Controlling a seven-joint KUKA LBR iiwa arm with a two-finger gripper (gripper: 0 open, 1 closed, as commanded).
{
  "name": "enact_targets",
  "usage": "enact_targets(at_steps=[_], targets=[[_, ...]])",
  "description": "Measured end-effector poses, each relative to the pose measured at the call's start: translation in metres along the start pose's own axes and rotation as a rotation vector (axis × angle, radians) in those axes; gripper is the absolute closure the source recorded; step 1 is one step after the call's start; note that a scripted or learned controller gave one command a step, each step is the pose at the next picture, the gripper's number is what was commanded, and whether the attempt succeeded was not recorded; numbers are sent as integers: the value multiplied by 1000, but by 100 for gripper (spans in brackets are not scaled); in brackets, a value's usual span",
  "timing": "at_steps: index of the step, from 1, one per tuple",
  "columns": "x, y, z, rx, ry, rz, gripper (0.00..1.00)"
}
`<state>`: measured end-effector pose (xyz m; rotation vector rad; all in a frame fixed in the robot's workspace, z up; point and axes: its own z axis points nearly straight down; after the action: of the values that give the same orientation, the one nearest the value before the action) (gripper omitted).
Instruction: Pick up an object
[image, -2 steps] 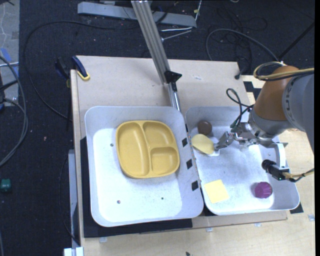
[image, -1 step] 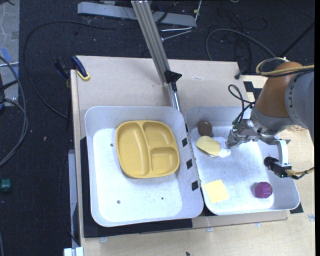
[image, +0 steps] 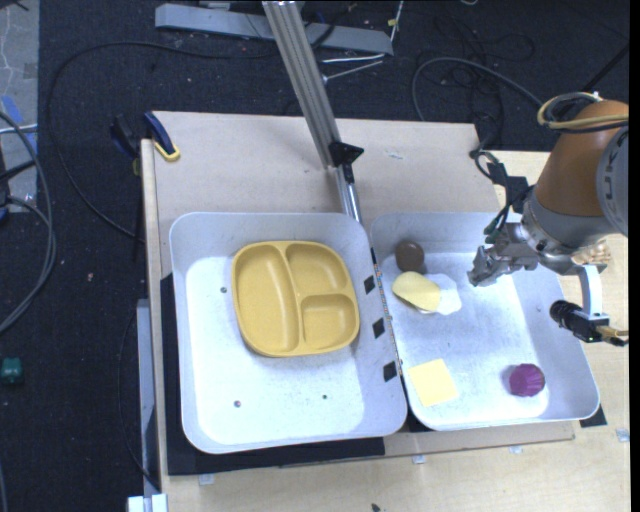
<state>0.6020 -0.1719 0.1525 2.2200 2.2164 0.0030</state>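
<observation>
Overhead, the gripper (image: 487, 268) hung beside the pale yellow lump (image: 417, 291) — its grip state unreadable. You needed to center over it, then descend squarely.

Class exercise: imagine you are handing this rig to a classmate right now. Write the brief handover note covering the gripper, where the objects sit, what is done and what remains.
Gripper: over the back of the right bin, nothing visibly held; whether open or shut cannot be told.
Right bin objects: brown ball at the back left, pale yellow lump just in front of it, flat yellow square near the front left, purple ball at the front right.
Left bin: holds the yellow divided tray.
Done: nothing lifted yet.
Left: choose one object, likely the nearby yellow lump, grasp and lift it.
</observation>
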Motion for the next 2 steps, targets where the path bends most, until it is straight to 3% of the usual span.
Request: enact_targets(at_steps=[1,2], targets=[[-10,6,-53,-2,-1,-1,100],[-10,7,-80,0,0,-4,100]])
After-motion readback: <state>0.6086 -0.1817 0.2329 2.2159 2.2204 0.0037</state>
